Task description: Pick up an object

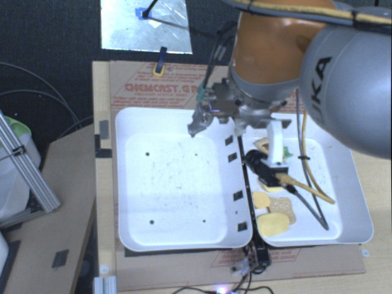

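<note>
Pincer (197,126) over left bin's (141,225) far edge, grip state unclear, yellow object (273,225) well apart in right bin (352,207)

In the right bin (343,225), a pale yellow oval piece (273,225) lies flat by the near wall. Touching it behind, a tan speckled block (283,206) and a small yellow disc (261,199).
</note>
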`<state>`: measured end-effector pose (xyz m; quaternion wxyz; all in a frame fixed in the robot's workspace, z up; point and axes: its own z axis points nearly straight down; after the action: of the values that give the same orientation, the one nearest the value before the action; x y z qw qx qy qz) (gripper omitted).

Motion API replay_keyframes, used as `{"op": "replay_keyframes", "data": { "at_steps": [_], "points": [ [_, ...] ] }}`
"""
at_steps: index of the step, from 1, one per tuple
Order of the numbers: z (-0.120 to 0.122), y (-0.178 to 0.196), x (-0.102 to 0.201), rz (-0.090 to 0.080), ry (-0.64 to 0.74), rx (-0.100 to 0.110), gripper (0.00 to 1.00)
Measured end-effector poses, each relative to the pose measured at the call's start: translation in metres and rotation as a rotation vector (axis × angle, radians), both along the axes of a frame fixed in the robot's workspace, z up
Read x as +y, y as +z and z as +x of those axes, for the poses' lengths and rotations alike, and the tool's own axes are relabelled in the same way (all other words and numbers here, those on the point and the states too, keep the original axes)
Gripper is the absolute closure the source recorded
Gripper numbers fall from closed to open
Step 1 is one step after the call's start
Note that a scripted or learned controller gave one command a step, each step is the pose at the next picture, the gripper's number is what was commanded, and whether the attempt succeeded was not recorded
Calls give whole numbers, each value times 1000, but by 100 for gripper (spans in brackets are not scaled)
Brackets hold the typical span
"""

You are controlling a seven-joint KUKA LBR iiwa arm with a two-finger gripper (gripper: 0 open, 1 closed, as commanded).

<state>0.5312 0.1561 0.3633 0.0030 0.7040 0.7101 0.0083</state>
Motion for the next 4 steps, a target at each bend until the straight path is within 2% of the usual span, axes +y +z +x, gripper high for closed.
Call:
{"op": "replay_keyframes", "data": {
  "at_steps": [1,2,3,4],
  "points": [
    [-40,-118,-36,-10,-11,27,0],
    [-37,-101,-33,-6,-3,13,100],
    [-7,42,-24,-2,-3,-4,100],
    [24,180,-2,-2,-2,-4,100]
  ]
}}
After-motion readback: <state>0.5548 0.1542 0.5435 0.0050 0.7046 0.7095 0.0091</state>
